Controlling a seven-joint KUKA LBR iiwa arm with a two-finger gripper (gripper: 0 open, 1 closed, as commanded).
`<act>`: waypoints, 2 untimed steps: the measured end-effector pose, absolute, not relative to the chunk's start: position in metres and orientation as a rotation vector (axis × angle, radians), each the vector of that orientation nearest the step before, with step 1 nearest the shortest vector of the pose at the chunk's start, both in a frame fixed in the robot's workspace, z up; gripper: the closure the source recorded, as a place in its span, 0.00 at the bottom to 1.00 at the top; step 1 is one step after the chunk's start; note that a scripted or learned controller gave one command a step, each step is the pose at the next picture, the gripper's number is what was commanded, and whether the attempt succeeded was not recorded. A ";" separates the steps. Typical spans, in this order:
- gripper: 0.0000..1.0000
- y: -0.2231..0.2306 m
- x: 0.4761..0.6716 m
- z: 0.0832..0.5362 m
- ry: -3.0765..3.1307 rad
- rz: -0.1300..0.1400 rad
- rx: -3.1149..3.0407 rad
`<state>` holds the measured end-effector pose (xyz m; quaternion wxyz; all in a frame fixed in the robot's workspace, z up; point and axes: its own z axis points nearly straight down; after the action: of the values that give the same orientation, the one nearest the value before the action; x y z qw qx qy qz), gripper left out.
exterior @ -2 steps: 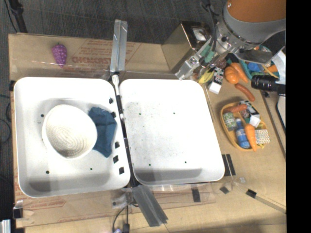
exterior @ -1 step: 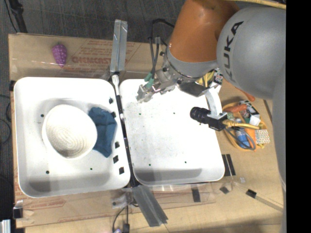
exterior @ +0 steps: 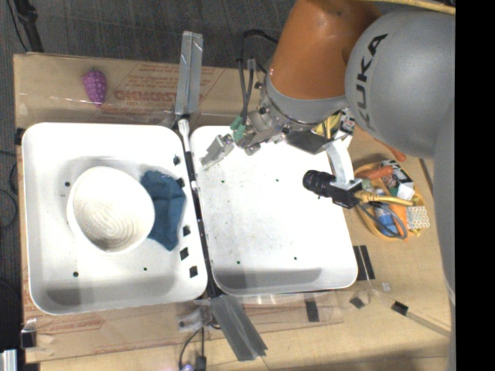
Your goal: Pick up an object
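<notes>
hand over the right bin's far corner, the things to pick in the left bin

i have the hand (exterior: 219, 150) low over the far left corner of the right bin (exterior: 263, 273), just beside the divider (exterior: 196, 207), and i cannot tell from this slant whether it is open or closed; nothing shows in its grip. the candidates sit in the left bin (exterior: 46, 284): a white woven dome (exterior: 110, 207) and a blue cloth (exterior: 165, 207) touching its right side, against the divider wall. i'd judge the cloth the easier take, soft enough to pinch. to do it well i'd lift clear of the divider first, cross over, come straight down on the cloth's bunched middle away from the wall, and close fully before raising. a purple object (exterior: 95, 86) lies on the worktop (exterior: 139, 83) beyond the bins, well apart.
</notes>
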<state>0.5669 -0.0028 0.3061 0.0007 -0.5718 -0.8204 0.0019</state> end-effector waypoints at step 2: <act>1.00 0.105 0.542 0.115 -2.586 0.008 -1.831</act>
<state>0.5422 0.1052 0.1149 -0.0136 -0.5779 -0.8160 0.0024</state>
